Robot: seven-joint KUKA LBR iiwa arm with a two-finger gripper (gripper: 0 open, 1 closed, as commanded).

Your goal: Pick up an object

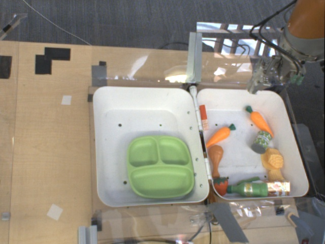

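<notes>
The gripper [260,81] hangs above the far rim of the right bin [238,98], below the arm's orange band [309,11]; whether it is wide or narrow cannot be told, and no object is seen in it. Nearest to it in that bin lies a carrot [260,120], with a small green-labelled can [261,141] just below it and a yellow corn-like piece [273,160] below that. Toward the bin's left side lie a second carrot [220,134], a brown drumstick [216,156] and an orange-and-white tube [203,117] along the divider. A green bottle [258,188] lies along the near wall. The left bin [109,136] holds a green sectioned plate [160,165].
</notes>
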